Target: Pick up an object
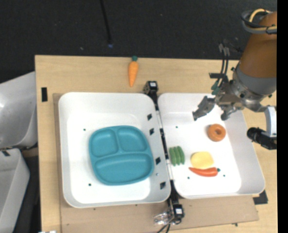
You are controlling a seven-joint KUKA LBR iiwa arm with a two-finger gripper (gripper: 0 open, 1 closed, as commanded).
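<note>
**Here, an open claw above the right bin, with nothing held**

A pale wooden bench (pixel 86 72) is seen from above at a slant, set against a dark floor that fills the top of the frame. At the far left edge, some white moulded shapes (pixel 8 115) are cut off by the frame. Two shallow white bins are laid side by side on the bench, joined along the middle by small black clips. The left bin (pixel 71 178) is occupied by a blue divided plate (pixel 120 154), placed near its centre. A toy carrot (pixel 133 72) is left on the bare wood just above the left bin's upper right corner, outside both bins.

The right bin (pixel 241 178) is reached by the arm from the upper right of the frame. The gripper (pixel 216 109) is held over the upper middle of that bin, its two dark fingers spread apart with nothing between them.

An orange doughnut (pixel 216 132) is found just below and slightly right of the gripper, close to it; whether they touch cannot be told. Further down, towards the lower middle of the bin, a yellow piece (pixel 201 158) is set directly above a red chilli (pixel 203 172), the two touching. A green ridged vegetable (pixel 176 155) is placed to their left, near the bin's left wall.
</note>
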